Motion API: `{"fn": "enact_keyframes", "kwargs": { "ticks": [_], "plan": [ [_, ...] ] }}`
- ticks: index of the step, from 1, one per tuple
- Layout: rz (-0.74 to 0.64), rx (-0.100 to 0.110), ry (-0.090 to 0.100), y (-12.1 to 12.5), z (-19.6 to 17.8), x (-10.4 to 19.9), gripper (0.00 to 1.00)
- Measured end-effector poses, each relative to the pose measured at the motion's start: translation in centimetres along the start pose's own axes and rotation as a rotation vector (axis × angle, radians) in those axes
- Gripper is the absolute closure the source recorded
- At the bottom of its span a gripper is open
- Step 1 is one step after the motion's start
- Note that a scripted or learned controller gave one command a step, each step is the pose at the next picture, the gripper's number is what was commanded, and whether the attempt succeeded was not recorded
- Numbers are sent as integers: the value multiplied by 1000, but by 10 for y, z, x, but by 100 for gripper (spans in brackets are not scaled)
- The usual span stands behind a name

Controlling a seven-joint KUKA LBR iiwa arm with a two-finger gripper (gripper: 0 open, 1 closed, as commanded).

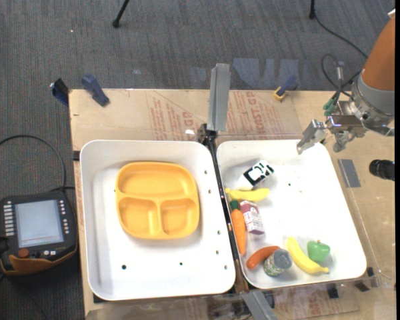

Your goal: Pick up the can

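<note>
— Below and a little to the left of the two-finger metal claw (318, 133), well apart from it, sits the small round grey-topped can (277, 263), at the near edge of the right-hand shallow white bin (343, 199).

— Why so hard to reach?

— It's wedged: a red-orange pepper (261, 256) touches one side and a curved yellow banana (305, 257) the other, so I judge the fingers have little room.

— And the claw?

— It hovers over the bin's far corner, fingers spread apart, holding nothing. The yellow compartment plate (159, 199) lies farther left, in the other bin.
</note>
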State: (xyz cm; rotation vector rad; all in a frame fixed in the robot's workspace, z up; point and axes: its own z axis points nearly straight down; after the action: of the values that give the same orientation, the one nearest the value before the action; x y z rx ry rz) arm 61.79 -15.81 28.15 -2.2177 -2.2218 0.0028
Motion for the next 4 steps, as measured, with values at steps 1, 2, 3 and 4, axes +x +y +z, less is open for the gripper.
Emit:
{"fn": "enact_keyframes", "kwargs": {
  "ticks": [1, 2, 3, 4],
  "plan": [
    [-40, 0, 1, -14, 184, 18, 0],
    [64, 19, 2, 23, 197, 64, 0],
    [67, 29, -5, 20, 189, 58, 100],
    [74, 0, 1, 27, 149, 30, 100]
  ]
}}
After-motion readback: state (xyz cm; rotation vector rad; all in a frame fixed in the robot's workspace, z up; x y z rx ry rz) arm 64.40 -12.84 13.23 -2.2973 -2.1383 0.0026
